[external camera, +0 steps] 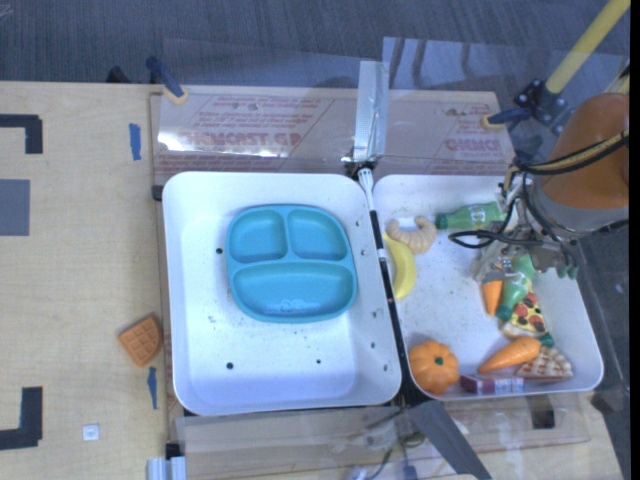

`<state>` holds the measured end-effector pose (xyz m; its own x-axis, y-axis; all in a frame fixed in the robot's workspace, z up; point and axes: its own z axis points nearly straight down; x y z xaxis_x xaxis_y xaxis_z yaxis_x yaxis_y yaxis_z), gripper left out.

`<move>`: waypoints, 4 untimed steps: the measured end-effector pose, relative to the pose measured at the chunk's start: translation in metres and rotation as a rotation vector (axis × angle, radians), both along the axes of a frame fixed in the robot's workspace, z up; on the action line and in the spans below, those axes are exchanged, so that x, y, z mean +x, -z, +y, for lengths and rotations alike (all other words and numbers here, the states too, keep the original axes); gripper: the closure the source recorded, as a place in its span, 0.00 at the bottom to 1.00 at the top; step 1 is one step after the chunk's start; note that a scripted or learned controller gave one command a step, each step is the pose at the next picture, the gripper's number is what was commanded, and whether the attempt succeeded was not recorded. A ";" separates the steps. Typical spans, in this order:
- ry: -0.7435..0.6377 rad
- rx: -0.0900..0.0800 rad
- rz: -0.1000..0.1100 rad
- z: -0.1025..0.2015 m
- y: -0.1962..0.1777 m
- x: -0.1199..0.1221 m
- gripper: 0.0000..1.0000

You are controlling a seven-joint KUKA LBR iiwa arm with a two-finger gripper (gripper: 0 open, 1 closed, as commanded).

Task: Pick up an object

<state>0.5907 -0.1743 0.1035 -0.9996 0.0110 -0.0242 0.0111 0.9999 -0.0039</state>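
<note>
Under the gripper [507, 260], toys half hidden in the right bin [590, 340]

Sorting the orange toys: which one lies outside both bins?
The waffle piece, lying on the wooden bench left of the left bin; the pumpkin and carrots sit in the right bin.

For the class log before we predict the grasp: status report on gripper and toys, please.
Gripper low in right white bin, over toy clutter. Small orange carrot piece and pizza slice toy just beneath. Grasp unconfirmed. Green toy bottle close alongside.
</note>
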 end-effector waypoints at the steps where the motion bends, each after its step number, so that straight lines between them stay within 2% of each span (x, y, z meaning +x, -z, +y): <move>1: -0.124 0.000 0.013 0.031 0.013 -0.095 1.00; 2: -0.124 -0.001 0.012 0.031 0.014 -0.095 0.00; 3: -0.125 -0.005 -0.004 0.031 0.001 -0.090 1.00; 4: -0.126 -0.004 -0.002 0.031 0.001 -0.090 0.00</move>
<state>0.5002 -0.1428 0.1021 -0.9931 -0.1144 -0.0263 -0.1143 0.9934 -0.0085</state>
